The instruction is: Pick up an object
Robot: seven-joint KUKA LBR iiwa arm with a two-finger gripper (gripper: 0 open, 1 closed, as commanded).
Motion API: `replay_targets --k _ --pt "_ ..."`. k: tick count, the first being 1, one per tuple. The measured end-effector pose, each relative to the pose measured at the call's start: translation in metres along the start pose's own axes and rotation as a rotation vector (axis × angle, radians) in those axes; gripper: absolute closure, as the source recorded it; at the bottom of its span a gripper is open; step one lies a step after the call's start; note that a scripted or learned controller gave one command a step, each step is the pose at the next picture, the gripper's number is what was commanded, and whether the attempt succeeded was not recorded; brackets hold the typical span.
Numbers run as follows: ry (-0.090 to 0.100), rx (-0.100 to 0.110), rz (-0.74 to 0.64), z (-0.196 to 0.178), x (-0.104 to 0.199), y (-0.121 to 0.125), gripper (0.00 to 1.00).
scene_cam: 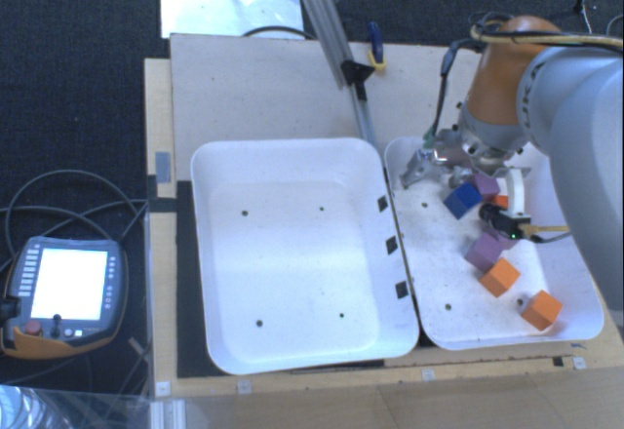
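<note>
A pendant (63, 297) with a lit screen lies left of the bench (263, 86), cables (68, 193) looping around it. A metal pole (327, 13) slants over the bench.

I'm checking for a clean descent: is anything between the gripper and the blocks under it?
Nothing visible does. The gripper sits low in the right bin, right at the blue block and a purple block. Other blocks lie beside them, closer to the near rim.
</note>
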State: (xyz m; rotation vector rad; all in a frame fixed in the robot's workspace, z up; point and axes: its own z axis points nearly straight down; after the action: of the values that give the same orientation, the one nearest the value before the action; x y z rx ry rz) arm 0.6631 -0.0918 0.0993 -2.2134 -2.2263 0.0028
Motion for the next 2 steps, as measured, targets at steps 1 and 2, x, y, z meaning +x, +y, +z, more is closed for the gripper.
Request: replay_targets --k 1,2 --pt "-0.001 -0.004 0.0 0.009 0.0 0.001 0.0" --pt "-0.001 -0.008 -0.002 -0.004 0.0 0.002 1.0"
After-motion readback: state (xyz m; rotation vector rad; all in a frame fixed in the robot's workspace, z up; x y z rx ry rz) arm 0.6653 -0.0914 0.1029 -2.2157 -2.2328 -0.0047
